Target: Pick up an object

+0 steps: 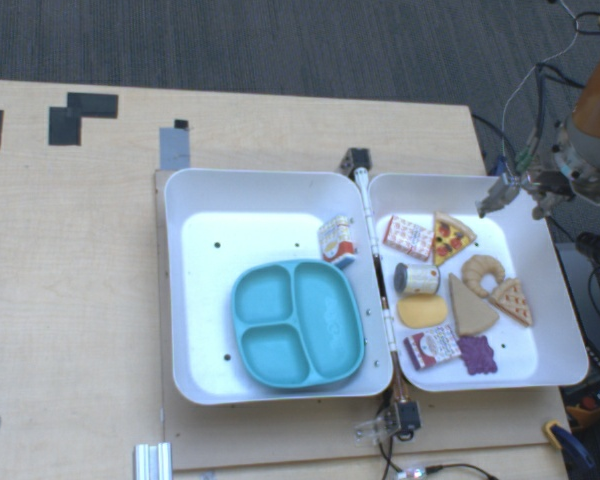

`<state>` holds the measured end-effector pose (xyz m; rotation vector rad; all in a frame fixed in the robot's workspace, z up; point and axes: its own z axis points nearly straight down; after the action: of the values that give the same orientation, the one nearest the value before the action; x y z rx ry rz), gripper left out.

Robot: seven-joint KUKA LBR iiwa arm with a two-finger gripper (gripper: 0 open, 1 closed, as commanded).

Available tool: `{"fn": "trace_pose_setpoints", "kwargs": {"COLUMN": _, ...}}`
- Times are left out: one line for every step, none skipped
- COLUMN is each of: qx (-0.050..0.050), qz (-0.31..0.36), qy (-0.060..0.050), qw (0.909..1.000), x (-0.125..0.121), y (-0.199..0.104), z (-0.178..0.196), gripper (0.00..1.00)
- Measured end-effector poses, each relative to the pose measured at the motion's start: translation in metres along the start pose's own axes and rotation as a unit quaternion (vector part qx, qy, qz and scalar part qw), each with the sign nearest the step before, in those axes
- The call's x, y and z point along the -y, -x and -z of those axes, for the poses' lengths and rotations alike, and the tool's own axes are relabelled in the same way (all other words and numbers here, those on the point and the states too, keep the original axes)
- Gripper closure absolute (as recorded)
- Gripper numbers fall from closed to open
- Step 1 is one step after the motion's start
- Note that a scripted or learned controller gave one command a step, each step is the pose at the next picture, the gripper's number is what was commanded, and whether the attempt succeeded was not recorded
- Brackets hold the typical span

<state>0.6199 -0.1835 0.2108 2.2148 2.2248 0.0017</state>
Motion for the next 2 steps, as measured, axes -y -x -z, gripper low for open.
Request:
{"fn": "trace_pose_setpoints", "kwargs": {"qx": 0.000, "qz": -0.001, "qy": 0.001, "qw": 1.0000, "x": 0.058, "y": 0.006, "z": -0.124, "gripper": 0.00}}
{"fn": "trace_pose_setpoints", "kwargs": {"qx": 0.000, "qz": -0.001, "qy": 0.003, "qw": 1.0000, "x": 0.056, "y": 0.006, "z": -0.113, "gripper": 1.00}}
